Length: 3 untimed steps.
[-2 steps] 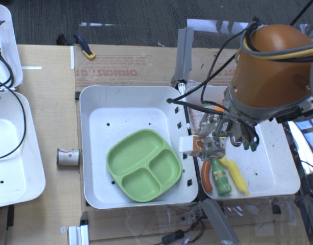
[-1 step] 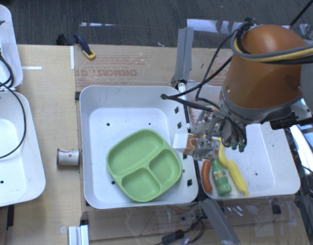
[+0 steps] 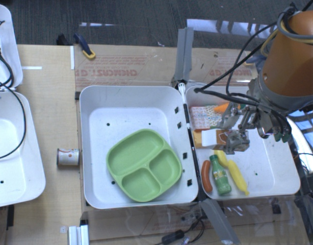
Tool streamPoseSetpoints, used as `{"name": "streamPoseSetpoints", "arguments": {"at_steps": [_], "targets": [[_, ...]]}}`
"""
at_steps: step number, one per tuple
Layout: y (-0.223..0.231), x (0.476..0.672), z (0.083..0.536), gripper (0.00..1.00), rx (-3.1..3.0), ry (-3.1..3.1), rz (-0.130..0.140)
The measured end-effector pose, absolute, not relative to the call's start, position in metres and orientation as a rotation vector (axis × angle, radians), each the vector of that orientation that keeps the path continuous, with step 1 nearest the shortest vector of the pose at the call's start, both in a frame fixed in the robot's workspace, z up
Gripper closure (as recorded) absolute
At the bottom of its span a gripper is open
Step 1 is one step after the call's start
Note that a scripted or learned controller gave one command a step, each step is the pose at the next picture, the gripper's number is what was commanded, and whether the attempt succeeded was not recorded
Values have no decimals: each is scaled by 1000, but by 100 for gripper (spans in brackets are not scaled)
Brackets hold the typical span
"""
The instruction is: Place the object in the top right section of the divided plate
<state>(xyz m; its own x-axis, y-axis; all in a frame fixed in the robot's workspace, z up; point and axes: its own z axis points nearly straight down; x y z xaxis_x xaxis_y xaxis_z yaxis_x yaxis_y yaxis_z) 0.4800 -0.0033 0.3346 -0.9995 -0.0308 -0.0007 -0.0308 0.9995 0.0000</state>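
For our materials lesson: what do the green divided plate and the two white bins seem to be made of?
The green divided plate looks like moulded plastic: one even pale green with a matt surface and soft rounded ridges between its sections. The left white bin and the right white bin look like thin, smooth plastic or coated sheet; which one is unclear.

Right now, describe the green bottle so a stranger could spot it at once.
Look in the right-hand shallow white bin, at its front left corner, where a few small items lie together. The green plastic bottle lies between a red sausage and a yellow corn cob; it alone is green, with a label.
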Motion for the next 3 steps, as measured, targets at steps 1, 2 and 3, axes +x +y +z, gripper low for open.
{"name": "streamPoseSetpoints", "arguments": {"at_steps": [1, 2, 3], "targets": [[94, 517, 376, 100, 57, 3142, 0], [32, 479, 321, 100, 48, 3145, -1], [-9, 480, 394, 100, -349, 3121, 1]]}}
